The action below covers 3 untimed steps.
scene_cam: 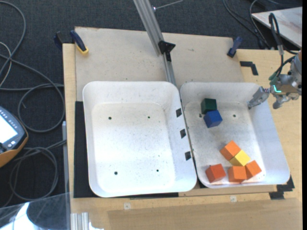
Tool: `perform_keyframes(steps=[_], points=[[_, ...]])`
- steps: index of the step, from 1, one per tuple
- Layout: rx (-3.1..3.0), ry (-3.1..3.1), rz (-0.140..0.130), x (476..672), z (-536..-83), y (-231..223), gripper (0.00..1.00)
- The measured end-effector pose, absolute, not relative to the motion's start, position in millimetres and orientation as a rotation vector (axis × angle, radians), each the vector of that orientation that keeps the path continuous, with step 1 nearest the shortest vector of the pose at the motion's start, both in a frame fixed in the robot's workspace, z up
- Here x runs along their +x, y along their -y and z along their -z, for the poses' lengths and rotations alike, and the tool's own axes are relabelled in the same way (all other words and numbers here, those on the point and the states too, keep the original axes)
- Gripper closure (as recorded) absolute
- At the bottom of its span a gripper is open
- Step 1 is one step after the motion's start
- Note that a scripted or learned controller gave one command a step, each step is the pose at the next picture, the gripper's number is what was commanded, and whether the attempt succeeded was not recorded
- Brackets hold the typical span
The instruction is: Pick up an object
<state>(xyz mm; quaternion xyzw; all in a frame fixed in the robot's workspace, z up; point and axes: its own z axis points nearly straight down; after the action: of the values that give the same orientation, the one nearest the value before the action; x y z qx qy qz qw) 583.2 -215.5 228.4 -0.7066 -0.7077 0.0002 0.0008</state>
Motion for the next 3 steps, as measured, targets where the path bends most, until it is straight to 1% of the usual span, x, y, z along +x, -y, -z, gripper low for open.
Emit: perform_keyframes(steps=[1, 2, 3], points=[[-2.216, 2.220, -0.003, 582.1, -180.5, 205.7, 0.00], [-2.217, 2.218, -0.004, 577.3, -137.2, 204.0, 0.00], [-2.217, 2.218, -0.004, 576.6, -97.0, 203.2, 0.00]])
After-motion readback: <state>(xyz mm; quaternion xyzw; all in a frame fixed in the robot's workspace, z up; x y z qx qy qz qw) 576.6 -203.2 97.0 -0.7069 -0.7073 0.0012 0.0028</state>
